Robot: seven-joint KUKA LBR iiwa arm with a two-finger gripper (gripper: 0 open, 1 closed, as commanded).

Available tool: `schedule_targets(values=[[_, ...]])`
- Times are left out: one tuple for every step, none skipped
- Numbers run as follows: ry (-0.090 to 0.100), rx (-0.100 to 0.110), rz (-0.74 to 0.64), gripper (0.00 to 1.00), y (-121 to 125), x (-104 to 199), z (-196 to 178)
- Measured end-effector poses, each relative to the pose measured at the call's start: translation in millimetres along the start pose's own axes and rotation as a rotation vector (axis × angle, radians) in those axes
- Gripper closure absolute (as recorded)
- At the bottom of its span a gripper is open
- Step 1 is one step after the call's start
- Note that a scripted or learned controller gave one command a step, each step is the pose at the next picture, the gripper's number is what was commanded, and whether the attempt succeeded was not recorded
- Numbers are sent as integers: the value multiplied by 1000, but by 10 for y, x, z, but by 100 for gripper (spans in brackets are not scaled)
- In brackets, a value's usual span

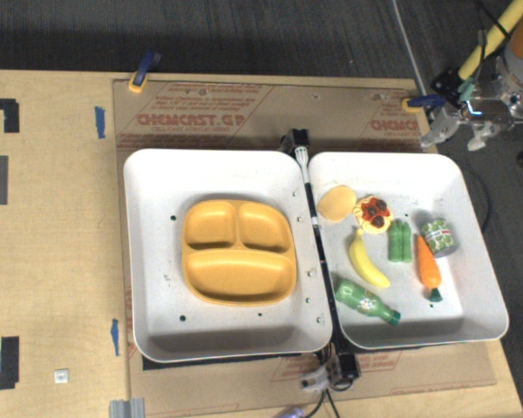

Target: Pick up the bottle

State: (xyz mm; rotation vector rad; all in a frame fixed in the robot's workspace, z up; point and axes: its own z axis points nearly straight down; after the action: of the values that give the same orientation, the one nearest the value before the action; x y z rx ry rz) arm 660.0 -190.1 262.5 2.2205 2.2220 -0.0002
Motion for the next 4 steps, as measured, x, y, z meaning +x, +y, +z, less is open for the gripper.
schedule_targets(values=[[1, 1, -163, 0, -567, 387, 966], [0, -4, -167, 0, -778, 365, 1761], [-3, -8, -166, 100, -765, 352, 1648], [-4, -7, -431, 100, -1500, 414, 1751]])
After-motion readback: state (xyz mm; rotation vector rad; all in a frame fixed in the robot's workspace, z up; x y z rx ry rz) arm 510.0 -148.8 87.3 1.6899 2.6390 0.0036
